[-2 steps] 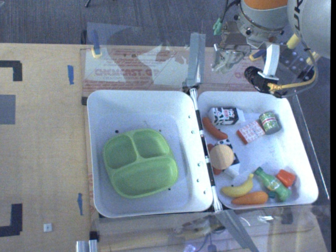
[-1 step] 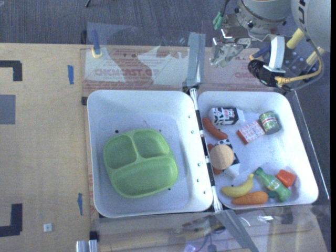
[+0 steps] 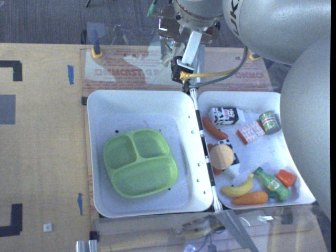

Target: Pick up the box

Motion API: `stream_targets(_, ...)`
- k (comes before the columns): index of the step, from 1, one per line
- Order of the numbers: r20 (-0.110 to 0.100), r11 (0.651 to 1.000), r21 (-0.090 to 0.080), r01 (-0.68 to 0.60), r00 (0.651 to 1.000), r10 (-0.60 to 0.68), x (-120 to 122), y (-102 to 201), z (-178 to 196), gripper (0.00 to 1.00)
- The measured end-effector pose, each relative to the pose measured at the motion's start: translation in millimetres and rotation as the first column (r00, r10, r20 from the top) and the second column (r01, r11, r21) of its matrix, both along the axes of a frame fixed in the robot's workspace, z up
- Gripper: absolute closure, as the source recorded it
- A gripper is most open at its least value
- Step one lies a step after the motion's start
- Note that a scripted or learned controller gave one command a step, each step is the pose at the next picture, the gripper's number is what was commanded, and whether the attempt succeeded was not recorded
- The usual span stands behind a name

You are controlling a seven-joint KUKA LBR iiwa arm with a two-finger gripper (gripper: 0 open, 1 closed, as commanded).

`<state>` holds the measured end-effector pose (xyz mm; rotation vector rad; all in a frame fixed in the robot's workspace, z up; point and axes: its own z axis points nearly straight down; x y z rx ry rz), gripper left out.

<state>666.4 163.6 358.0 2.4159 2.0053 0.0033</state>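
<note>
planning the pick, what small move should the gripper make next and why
Probably shift the gripper over the right bin, above the red and white box: the gripper hangs beyond the bins' far edge, while the box lies untouched beside the green can.

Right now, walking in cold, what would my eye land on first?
Probably the bright green divided plate, alone in the left bin. Next, the right bin, crowded with toy food: a banana, a small red box, a green can. The big grey arm with its orange band looms at the upper right.
</note>
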Motion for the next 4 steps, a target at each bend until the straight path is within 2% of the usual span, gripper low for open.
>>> stream_targets(1, -0.002, 0.923, 0.001, 0.385, 0.923, -0.385, 0, 63, 33, 1.0)
stream_targets(2, -0.003, 0.685, 0.003, 0.729, 0.685, -0.729, -11, 61, 61, 1.0)
stream_targets(3, -0.003, 0.375, 0.0, 0.927, 0.375, -0.927, -102, 60, 35, 1.0)
stream_targets(4, -0.002, 0.419, -0.001, 0.908, 0.419, -0.908, -179, 50, -64, 1.0)
